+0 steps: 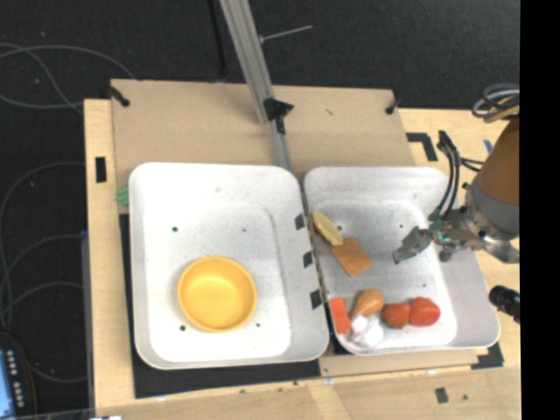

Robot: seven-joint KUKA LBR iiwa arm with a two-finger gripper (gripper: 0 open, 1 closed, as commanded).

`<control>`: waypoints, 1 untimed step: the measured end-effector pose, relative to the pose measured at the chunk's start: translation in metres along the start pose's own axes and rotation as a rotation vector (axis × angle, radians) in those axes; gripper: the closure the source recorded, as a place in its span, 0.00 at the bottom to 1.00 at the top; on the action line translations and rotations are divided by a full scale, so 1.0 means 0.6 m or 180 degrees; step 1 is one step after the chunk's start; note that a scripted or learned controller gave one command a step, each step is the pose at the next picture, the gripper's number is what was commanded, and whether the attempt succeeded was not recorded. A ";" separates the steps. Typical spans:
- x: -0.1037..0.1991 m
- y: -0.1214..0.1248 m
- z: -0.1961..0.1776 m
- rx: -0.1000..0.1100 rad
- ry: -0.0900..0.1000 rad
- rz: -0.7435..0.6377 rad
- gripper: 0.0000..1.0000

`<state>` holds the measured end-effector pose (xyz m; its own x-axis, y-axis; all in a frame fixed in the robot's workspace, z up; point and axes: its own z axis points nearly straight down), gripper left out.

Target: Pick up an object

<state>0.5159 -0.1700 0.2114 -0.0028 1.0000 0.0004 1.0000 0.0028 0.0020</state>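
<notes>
While its state is unclear, the grey hand (409,250) hovers near a tan wedge (353,257).

Two matt white plastic bins (219,195) are carried on a desk (201,121) of plain, unvarnished-looking board. A smooth yellow plastic bowl (217,293) is seen in the left bin, and glossy red toy pieces (413,313) in the right, near a brushed metal rail (245,42)

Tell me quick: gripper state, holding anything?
Gripper: over the right bin, nothing seen in it; open or shut cannot be told from this view.
</notes>
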 end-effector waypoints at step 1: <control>0.000 0.000 0.000 -0.0001 0.0000 0.0004 0.00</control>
<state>0.5159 -0.1701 0.2114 -0.0014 1.0000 0.0006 1.0000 0.0014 0.0025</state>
